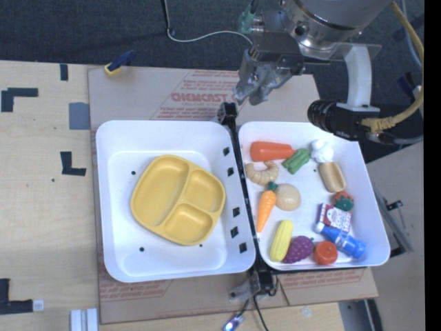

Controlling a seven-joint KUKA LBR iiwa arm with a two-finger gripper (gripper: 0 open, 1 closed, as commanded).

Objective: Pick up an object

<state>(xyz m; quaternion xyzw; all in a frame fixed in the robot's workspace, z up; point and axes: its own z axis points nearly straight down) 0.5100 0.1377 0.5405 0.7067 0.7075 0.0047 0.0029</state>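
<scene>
Nearest us we see a yellow divided plate (178, 198) in the left bin (110, 185), and toy food crowding the right bin (368, 205): corn (281, 240), grapes (300, 248), carrot (264, 209). Beyond the bins' far edge, the end effector (249, 94) hangs over the desk (41, 185), holding nothing, and we cannot tell its opening.

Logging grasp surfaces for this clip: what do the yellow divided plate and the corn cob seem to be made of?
Yellow divided plate: likely moulded plastic, matte, uniform colour with soft rounded ridges. Corn cob: probably plastic toy food, slightly glossy, showing a faint sheen.
</scene>
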